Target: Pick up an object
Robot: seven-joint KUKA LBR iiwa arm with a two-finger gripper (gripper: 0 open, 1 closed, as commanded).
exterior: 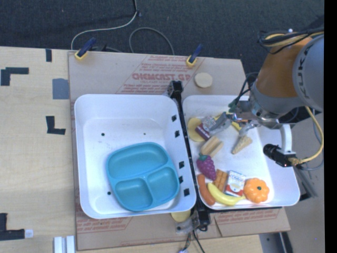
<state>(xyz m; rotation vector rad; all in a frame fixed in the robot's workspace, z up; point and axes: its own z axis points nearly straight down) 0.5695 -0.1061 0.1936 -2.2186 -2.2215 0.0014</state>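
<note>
Fingers [225,121] of the gripper [234,121] hang low in the right bin [287,191], how far apart cannot be told, above a bread piece [211,145]; grapes [207,166], banana [223,194] and pumpkin [256,190] lie nearer the front.

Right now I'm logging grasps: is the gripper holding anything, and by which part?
Cannot be told: the gripper hangs over the right bin among toy food, too blurred to see a hold.

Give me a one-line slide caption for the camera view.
Gripper hovers over toy food in the right bin; blue divided tray sits in the left bin.
</note>
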